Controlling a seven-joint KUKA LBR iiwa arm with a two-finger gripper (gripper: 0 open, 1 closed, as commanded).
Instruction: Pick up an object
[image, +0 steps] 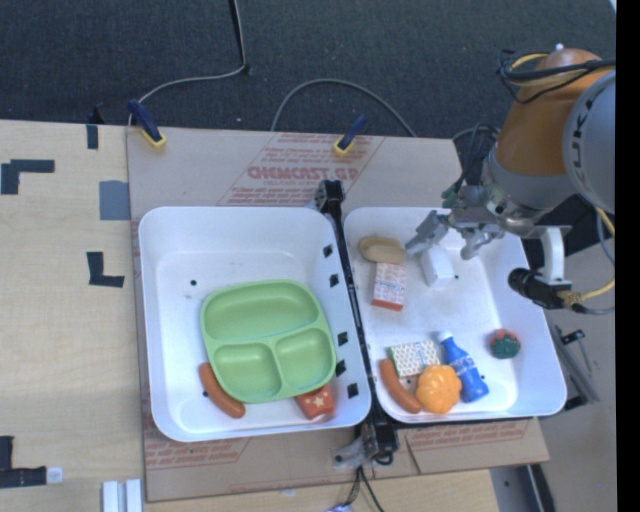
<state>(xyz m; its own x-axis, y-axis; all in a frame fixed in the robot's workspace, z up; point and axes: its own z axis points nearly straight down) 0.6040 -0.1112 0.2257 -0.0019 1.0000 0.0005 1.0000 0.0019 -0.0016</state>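
Overhead slanted view of the bench. Nearest the camera, along the front wall of the right shallow white bin (520, 405), lie a cluster of toys: an orange-brown sausage-shaped piece (398, 388), a rounded orange fruit-like piece (438, 389) that covers the sausage's far end, a small patterned white block (413, 356) partly hidden behind the fruit, and a blue bottle with a white cap (461, 367) touching the fruit's right side. A small green-and-red ball-like object (504, 345), too blurred to identify, sits apart near the right wall. In the left shallow white bin (165, 300) a green three-compartment plastic tray (267, 338) overlaps an orange sausage-shaped toy (221, 391) at its front left corner and a small red block (317, 402) at its front right. Farther back in the right bin, a white-and-red printed carton (389, 286) lies just in front of a tan oval bread-like piece (382, 249), the two nearly touching. The two-finger grey gripper (447, 240) hangs above the far part of this bin, its fingers spread apart with nothing between them; a pale patch on the floor below it cannot be made out. The grey arm with its orange band (540, 110) is cut off at the right. Beyond the bins, brown printed cardboard (290, 170) carries two blue-and-yellow clamps (146, 122), and a thin cable (240, 40) crosses dark carpet
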